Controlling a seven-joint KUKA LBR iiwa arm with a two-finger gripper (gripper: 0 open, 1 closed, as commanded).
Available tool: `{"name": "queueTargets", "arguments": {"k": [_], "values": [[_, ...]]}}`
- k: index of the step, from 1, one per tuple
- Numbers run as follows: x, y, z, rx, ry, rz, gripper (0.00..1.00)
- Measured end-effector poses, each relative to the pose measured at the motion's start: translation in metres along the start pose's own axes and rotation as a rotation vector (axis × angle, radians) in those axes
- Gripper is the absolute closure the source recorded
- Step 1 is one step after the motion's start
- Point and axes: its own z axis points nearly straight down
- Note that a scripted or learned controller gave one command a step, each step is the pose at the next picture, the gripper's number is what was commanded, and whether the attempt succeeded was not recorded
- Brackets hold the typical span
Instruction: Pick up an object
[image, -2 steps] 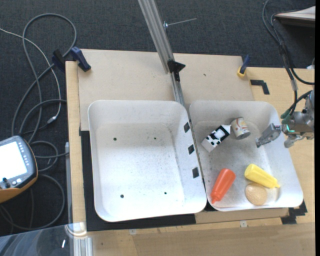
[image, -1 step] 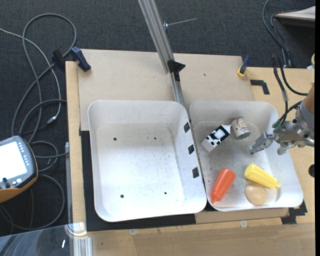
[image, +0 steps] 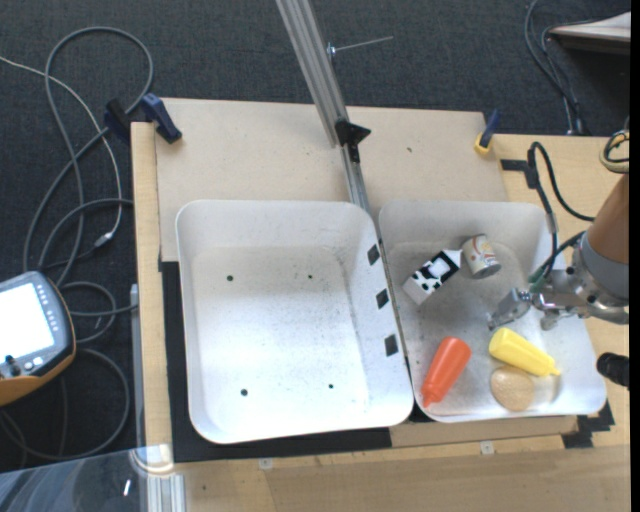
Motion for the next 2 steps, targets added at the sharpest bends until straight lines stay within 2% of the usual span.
{"name": "queueTargets", "arguments": {"k": [1, 2], "values": [[0.005, 0.006, 0.045, -0.002, 0.0, -0.002, 0.0], [0.004, 0.007, 0.031, -0.009, -0.002, -0.002, 1.0]]}}
